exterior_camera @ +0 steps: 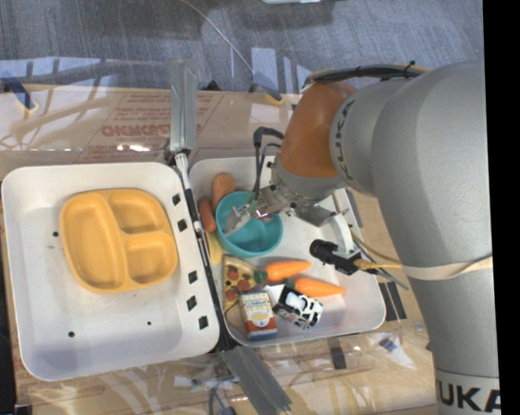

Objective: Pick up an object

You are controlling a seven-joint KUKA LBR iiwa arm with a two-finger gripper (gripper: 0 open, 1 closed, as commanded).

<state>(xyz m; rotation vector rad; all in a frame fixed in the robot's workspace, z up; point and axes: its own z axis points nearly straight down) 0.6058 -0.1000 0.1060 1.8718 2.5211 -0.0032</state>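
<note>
We find the teal bowl (249, 232) just right of the bins' divider, with the gripper (253, 211) hanging directly above its hollow — whether it is open or closed we cannot tell — so the bowl's rim lies straight below.

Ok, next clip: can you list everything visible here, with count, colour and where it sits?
Bins: two, white, side by side.
Divided tray: one, yellow, left bin.
Bowl: one, teal, right bin, upper part.
Hot dog: one, orange-brown, left of the bowl.
Carrots: two, orange, below the bowl.
Pizza slice: one, right bin's left side.
Carton: one, orange and blue, front edge.
Toy car: one, black and white, beside the carton.
End effector: one, metallic, over the bowl.
Arm: grey, orange band.
</note>
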